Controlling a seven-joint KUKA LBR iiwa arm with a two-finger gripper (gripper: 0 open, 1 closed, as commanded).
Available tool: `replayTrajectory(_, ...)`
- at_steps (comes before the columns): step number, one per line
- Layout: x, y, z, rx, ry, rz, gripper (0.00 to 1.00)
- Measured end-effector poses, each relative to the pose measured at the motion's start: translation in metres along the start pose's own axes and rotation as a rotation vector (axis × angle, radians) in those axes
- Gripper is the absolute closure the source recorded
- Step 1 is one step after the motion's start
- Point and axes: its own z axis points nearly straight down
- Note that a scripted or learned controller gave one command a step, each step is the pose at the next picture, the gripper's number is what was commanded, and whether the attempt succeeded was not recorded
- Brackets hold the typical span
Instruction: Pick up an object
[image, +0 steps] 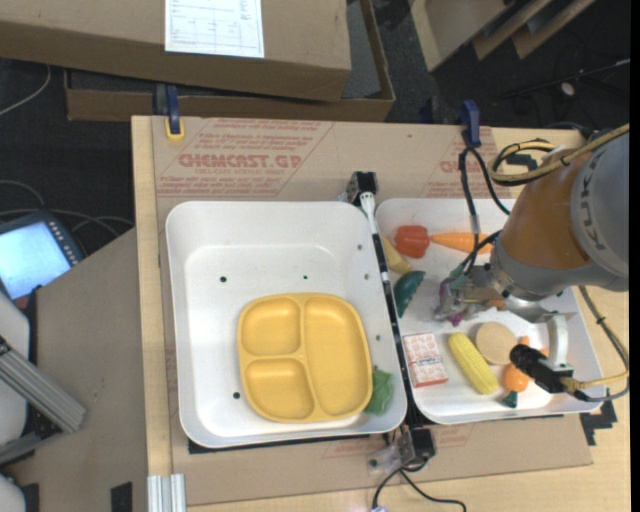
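Several toy foods lay under my gripper (462, 298), the corn cob (472, 362) just below its jaws, presumably my target, though I couldn't tell how wide they stood.

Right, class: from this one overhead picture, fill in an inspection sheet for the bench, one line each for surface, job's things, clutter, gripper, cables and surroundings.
Surface: cardboard-covered bench with left bin and right bin.
Job's things: in the right bin, corn cob, carrot, red tomato-like piece, small red-and-white box, beige round piece.
Clutter: yellow divided plate and a green leafy piece in the left bin.
Gripper: gripper low over the right bin.
Cables: black cable beside the arm.
Surroundings: cardboard box, screen.
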Motion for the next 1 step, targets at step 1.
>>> replayTrajectory(1,0.074,0.0332,-0.0961,-0.012,0.001,-0.011,1.0)
